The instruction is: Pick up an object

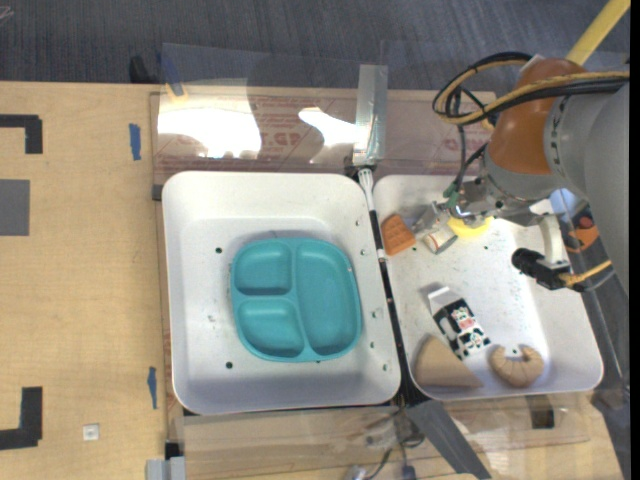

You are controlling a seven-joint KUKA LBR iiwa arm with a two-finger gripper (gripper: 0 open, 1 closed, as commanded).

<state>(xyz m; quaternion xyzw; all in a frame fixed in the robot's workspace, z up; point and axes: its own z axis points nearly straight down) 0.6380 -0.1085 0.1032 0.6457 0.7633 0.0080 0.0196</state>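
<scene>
My gripper (447,230) is low in the right bin (560,353), near its far left corner, and whether it is released or clenched I cannot tell from this slanted view. Several things lie around it and any of them can be the object to pick. The small orange block (398,234) sits close to the wall that divides the two bins. Something yellow (468,228) lies just beside my wrist. A black and white packet (457,326) is in the middle of the bin. A tan wedge (441,364) and a brown pastry-like piece (517,364) rest near the front edge. The left bin (190,298) holds a teal divided tray (296,298), well apart from me. I judge that the orange block is my nearest target. To do this step well, I should center over one thing only, come down straight, and keep clear of the dividing wall, because a block so near the wall can slip away. I should lift only after the grip is firm.
</scene>
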